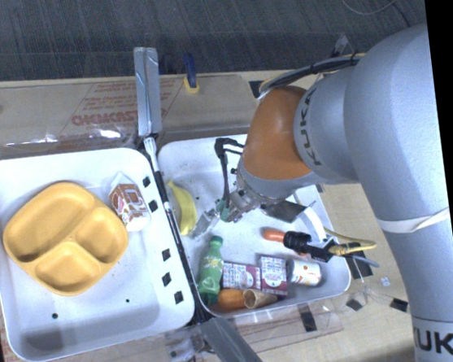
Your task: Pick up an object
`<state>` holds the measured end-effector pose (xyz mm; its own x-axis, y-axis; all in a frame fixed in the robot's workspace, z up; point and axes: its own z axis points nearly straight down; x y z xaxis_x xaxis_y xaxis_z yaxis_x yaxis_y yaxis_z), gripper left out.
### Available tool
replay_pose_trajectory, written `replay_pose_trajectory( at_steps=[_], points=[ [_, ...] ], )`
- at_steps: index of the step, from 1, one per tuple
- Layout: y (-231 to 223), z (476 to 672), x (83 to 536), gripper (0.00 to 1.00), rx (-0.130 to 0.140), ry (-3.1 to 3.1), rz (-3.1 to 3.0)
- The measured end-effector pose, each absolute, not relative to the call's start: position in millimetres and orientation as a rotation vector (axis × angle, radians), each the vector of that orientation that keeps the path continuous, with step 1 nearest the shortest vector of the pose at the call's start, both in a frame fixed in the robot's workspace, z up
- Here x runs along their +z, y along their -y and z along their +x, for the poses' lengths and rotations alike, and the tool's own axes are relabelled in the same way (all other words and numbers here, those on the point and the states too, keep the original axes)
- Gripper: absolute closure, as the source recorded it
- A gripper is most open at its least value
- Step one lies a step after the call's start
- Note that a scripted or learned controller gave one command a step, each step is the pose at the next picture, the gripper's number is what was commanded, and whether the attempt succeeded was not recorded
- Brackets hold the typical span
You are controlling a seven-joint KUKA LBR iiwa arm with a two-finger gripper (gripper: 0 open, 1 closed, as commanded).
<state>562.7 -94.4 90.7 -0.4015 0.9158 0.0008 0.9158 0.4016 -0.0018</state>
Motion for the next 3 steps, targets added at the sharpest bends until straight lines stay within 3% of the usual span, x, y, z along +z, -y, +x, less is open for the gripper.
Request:
replay_pose_trajectory(
  at_steps=[1, 2, 3],
  points=[
    [137, 479.8, 91, 0.0, 0.001, 2.496, -1.905],
    [104, 569.7, 125, 0.0, 0.002, 1.864, -2.526],
    [177, 575.6, 91, 0.0, 0.002, 1.977, -2.439]
  ],
)
